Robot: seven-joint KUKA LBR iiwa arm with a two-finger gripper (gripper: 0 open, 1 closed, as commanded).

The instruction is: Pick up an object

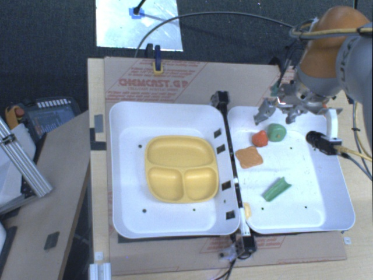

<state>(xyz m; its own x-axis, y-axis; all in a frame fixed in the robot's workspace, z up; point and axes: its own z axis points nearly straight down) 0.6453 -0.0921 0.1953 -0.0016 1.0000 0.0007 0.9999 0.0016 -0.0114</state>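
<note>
Right bin: green stick long axis diagonal, pointing upper-right.

The arm is grey with a broad, rounded orange band above the wrist — glossy, catching light. A thin yellowish cable crosses the band's top. Below sits the claw — pale grey metal, angular, with splayed prongs.

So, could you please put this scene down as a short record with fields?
left bin: holds a yellow divided tray
right bin: holds a red round piece, green round piece, orange flat piece, green long piece
hand: above the right bin's far edge, near the round pieces
held: nothing seen between the fingers
</note>
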